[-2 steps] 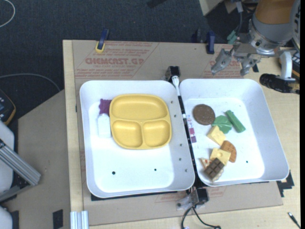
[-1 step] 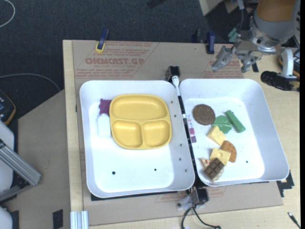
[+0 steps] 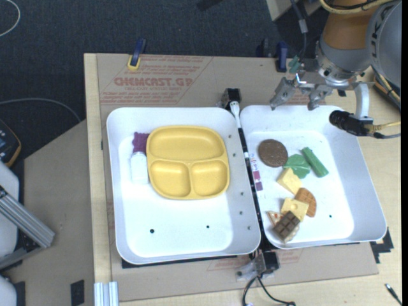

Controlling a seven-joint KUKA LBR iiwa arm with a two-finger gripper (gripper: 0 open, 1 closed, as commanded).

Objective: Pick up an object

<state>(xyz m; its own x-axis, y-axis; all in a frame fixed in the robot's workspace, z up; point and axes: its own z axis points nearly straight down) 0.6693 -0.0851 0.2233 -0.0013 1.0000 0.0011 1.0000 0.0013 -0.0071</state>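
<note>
Camera view, bench from above at a slant.

Gripper [image 3: 298, 97]: at 1 o'clock in the frame, hanging over the far rim of the right bin [image 3: 363, 199]. Two fingers spread apart, nothing between them. Grey wrist with the orange band [image 3: 347, 18] rises toward 1 o'clock.

Right bin contents, clustered left of its middle and well apart from the gripper, toward 6 o'clock of it:
- brown round cookie [image 3: 273, 152], nearest the far side;
- green pieces [image 3: 306, 163], at 3 o'clock of the cookie, just beside it;
- yellow cheese wedge [image 3: 289, 181], at 6 o'clock of the green pieces;
- orange-brown cracker [image 3: 307, 201], at 4 o'clock of the wedge;
- waffle-like brown piece [image 3: 285, 224], nearest the near rim.

Left bin [image 3: 175, 238]: yellow divided tray [image 3: 188, 160] in the far half; a white bottle with purple top [image 3: 138, 158] lies at 9 o'clock of it, touching its edge.

A pen-like stick [image 3: 245, 152] lies along the seam between the bins.
</note>
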